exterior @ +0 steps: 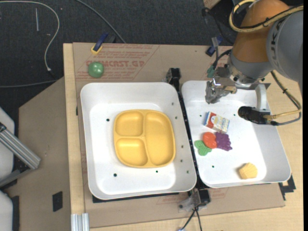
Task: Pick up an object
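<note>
Below the gripper (213, 94), toward the bin's near edge, a small carton (217, 122) is seen lying flat, its long axis slanting down-right. Nothing is held; whether the gripper is spread cannot be told.

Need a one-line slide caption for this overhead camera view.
KUKA arm's gripper hovers over the right bin above a small carton and toy food; yellow divided plate sits in the left bin.

Faint red "CAST" on cardboard sheet (120, 61)
</note>
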You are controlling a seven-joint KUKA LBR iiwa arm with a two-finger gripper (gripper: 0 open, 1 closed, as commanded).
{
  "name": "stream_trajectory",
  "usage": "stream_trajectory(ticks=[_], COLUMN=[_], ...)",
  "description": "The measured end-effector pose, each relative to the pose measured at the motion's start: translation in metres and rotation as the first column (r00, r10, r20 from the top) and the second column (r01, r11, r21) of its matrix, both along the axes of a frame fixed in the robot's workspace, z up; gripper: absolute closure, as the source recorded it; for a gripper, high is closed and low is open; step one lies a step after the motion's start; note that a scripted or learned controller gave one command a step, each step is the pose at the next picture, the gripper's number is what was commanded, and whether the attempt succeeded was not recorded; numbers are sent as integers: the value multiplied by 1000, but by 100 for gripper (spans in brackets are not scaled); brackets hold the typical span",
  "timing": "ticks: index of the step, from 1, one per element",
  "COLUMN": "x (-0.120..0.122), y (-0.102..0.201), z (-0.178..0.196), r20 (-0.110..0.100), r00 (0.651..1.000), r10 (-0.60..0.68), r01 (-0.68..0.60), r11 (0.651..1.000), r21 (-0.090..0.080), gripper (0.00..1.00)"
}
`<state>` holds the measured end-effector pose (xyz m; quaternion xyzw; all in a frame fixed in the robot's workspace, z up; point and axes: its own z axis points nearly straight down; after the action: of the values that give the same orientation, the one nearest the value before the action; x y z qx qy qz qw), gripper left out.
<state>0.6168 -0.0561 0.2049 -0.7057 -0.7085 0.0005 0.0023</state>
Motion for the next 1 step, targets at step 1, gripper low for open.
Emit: stream_trajectory(ticks=[1], x=[-22], y=[45], z=[-6], r20=[-1], r00=[1000], r10=[1], r01=[-1], r11=[1000], r21=[0], gripper=[100])
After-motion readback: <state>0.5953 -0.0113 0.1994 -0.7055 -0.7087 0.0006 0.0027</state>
